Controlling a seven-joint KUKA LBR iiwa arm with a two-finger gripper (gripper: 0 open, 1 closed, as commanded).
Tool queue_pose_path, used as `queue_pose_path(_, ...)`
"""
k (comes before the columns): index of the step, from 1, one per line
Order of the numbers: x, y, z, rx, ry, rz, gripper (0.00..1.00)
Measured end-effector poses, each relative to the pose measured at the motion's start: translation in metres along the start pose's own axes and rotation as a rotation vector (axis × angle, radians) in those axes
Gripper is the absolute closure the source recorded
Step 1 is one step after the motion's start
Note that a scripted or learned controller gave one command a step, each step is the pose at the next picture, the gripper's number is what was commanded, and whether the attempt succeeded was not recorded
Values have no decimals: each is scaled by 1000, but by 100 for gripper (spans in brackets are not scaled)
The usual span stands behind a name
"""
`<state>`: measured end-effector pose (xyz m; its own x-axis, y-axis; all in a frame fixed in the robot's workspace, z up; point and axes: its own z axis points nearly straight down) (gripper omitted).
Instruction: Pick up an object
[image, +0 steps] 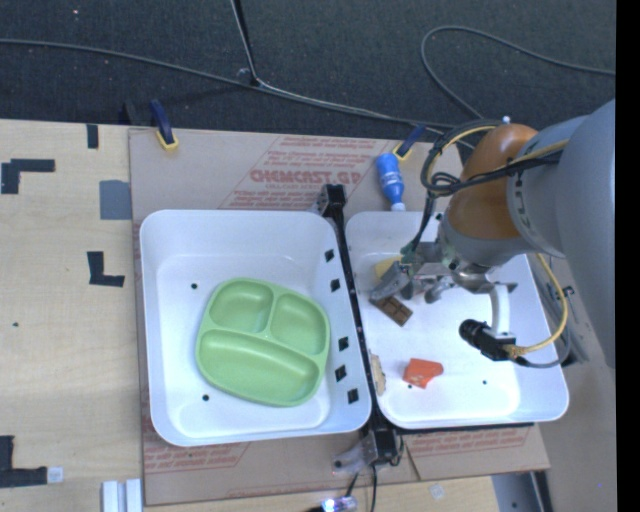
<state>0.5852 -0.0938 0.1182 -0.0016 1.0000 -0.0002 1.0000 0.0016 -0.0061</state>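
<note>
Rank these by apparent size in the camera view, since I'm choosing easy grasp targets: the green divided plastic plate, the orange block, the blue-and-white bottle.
1. Green divided plastic plate, by far the largest.
2. Blue-and-white bottle.
3. Orange block, though it looks close enough to the bottle that this order is unsure.

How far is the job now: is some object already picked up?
Done: the gripper is down inside the right bin, at a brown object. In hand: whether it grips it I cannot tell. Left: lifting it; the orange object lies apart, and the green plate lies in the left bin.
</note>
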Motion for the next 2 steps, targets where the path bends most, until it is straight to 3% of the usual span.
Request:
queue_pose_path(1, 0, 1, -13, -3, 0, -2, 100)
queue_pose_path(2, -3, 3, -75, -11, -1, 1, 100)
